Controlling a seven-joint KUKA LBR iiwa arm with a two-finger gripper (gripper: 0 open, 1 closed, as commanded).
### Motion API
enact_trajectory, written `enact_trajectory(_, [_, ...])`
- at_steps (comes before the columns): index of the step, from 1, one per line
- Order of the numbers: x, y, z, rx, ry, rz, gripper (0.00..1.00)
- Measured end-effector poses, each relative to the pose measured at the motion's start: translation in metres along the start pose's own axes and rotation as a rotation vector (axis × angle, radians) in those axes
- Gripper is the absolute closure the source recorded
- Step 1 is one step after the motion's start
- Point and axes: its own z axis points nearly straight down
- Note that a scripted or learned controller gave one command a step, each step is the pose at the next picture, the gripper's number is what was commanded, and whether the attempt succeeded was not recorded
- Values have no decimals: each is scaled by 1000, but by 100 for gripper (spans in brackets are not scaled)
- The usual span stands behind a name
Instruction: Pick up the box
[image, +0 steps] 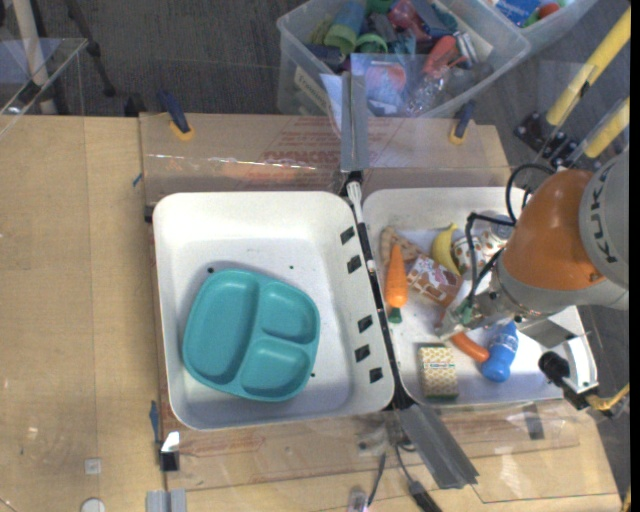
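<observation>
Probably light and stiff, the box (438, 369) lies flat near the front of the right bin (520, 395); pinching its 2 long edges seems best. Gripper (470, 312) state: cannot tell.

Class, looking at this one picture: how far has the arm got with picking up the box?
Done: the arm has reached into the right bin, its gripper low among the toys. In hand: nothing visibly held. The box lies flat on the bin floor near the front, apart from the gripper. Left: move over the box, grasp it and lift.
</observation>
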Motion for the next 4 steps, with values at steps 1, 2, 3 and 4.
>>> enact_trajectory(1, [28,76,-83,19,6,334,100])
enact_trajectory(2, [29,77,-92,18,5,329,100])
enact_trajectory(3, [29,77,-92,19,5,329,0])
enact_trajectory(4, [-13,68,-23,21,9,238,0])
